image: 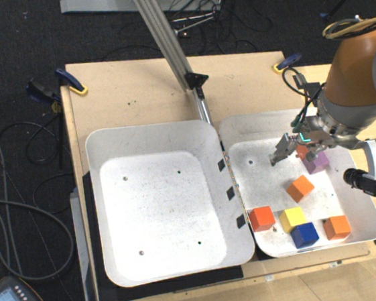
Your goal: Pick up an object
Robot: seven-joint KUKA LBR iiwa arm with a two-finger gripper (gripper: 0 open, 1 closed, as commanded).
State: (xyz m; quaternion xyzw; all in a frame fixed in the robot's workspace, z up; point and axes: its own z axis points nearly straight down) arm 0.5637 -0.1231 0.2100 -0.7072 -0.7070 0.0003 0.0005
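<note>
Camera view shows the end effector (294,148), whose grip I cannot tell, crowding a small purple block (317,161), risking a nudge.

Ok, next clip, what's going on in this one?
A robot arm reaches in over the right bin, its gripper low near a purple block. Nothing is visibly held between its fingers. An orange block lies just below, and along the bin's near edge sit a red block, a yellow block, a blue block and another orange block. The left bin sits alongside.
</note>
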